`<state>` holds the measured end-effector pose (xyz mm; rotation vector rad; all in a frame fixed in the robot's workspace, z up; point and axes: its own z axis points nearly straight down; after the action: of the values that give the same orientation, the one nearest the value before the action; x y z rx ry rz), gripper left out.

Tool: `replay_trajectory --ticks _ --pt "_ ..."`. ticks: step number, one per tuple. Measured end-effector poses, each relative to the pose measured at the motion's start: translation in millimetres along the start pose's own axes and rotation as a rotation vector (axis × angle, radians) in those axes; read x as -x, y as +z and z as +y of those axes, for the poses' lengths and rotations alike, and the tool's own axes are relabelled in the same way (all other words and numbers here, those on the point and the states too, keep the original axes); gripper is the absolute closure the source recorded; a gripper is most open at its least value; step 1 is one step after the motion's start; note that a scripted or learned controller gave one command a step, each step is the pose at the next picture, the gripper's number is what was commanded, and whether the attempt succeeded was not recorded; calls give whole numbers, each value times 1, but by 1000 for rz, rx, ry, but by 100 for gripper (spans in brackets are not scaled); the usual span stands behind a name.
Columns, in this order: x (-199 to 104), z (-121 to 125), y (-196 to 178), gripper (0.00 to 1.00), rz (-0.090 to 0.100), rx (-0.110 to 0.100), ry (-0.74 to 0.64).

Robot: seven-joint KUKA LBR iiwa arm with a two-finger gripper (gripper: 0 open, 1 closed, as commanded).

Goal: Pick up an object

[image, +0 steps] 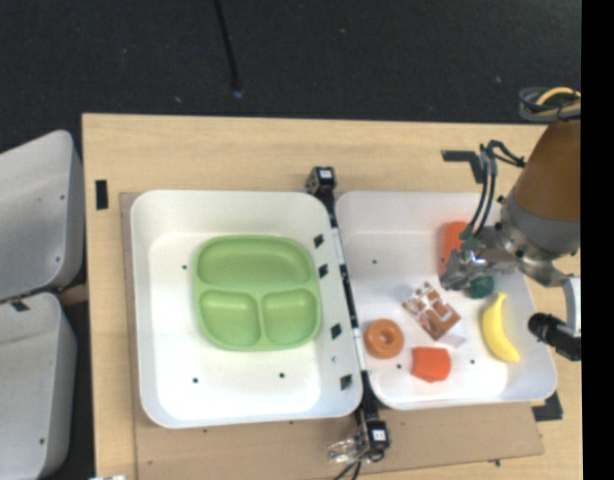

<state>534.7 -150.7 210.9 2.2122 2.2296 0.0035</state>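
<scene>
The right bin holds several small objects. A red-orange piece lies near its far right, and a teal object sits just below it. My gripper hangs low between these two, directly over or touching them, and partly hides both. A yellow banana lies to the right. A brown-and-white block sits in the middle, with an orange ring and a red-orange cube nearer the front.
A green divided plate lies in the left bin. A black-clipped divider separates the bins. The arm's orange band and grey wrist overhang the right bin's far right corner.
</scene>
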Motion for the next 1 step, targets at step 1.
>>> replay_trajectory --ticks 1 --pt "-45 5 -10 100 0 1 0"
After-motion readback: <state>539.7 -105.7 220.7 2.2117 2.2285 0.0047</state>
